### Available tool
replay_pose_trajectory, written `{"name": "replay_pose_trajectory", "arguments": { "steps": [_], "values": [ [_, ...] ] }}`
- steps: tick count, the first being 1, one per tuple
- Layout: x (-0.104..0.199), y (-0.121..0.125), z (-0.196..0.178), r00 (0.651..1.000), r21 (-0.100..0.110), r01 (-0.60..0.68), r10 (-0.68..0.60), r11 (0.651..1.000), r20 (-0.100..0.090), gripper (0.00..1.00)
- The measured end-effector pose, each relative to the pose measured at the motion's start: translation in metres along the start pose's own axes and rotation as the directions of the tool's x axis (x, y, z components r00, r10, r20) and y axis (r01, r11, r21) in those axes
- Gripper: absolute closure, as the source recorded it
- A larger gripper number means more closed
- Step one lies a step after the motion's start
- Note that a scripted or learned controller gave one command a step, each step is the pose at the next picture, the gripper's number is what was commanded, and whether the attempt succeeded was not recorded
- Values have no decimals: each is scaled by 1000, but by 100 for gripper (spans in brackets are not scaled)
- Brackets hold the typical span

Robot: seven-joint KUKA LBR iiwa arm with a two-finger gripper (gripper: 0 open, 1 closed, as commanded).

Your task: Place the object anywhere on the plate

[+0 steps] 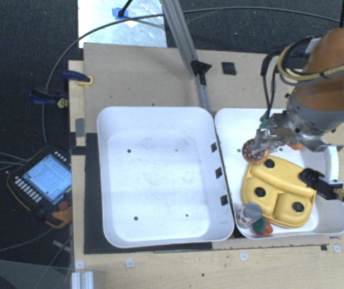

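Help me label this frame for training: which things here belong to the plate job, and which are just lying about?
Belongs to the job:
yellow plate in the right bin
small round brownish object at the plate's upper left corner
gripper, right above that object

Just lying about:
left bin
small grey and orange-green bits at the plate's lower left
handheld controller left of the bench
blue clamp

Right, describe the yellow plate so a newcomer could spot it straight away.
Start at the two white bins and take the right bin, the one the arm reaches over. The yellow plate lies slanted in its lower half, below the gripper. It is the biggest thing there, with round hollows, while the few small items at its lower-left corner are far smaller.
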State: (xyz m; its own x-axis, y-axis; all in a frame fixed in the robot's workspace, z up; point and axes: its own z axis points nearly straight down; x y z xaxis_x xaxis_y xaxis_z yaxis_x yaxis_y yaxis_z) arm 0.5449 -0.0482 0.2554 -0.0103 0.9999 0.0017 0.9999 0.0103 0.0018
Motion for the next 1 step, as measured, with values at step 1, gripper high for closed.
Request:
{"name": "replay_pose_trajectory", "arguments": {
  "steps": [1],
  "values": [
    [43, -4, 8, 1000, 1, -1, 1, 1000, 1, 100]
  ]
}}
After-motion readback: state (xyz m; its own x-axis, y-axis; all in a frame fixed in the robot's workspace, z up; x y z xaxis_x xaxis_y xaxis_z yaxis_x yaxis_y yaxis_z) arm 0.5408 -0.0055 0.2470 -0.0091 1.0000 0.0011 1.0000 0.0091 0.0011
